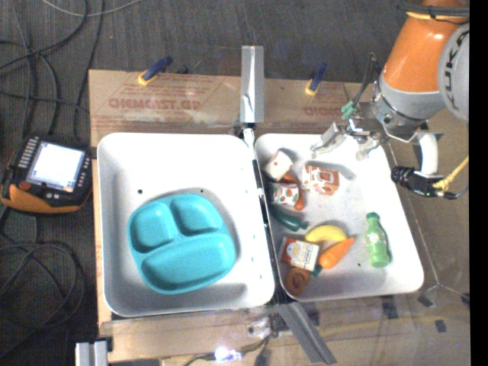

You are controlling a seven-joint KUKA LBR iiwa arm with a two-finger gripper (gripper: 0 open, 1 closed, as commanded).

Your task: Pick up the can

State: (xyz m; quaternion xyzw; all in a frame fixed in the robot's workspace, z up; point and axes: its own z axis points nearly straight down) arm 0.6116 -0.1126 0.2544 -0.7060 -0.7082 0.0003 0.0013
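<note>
While the left side plays no part in the job, it comes first: a handheld screen (52,171) lies off the counter (183,101), and the left bin (114,158) holds a blue divided plate (181,241). Past the middle wall, the right bin (396,277) is crowded with toy food. The can (278,164), as far as I can judge, is the short cylinder with a pale end and brown side. It lies tilted in the near-left corner of that bin's far end, close to the dividing wall. A red-and-white carton (320,179) sits just beside it on the right, and another printed pack (286,197) touches or nearly touches it below. Further down lie a banana (326,233) and a carrot (336,252), with a green bottle (377,240) to their right.

The claw (345,142) hovers over the bin's far edge, to the can's right, its fingers apart and nothing between them.

The can looks small, stiff and light, with a smooth rounded side that may roll or slip. Gripping across the curved body, square to its axis, seems the safest hold. The neighbours and the wall leave little room for the fingers.
</note>
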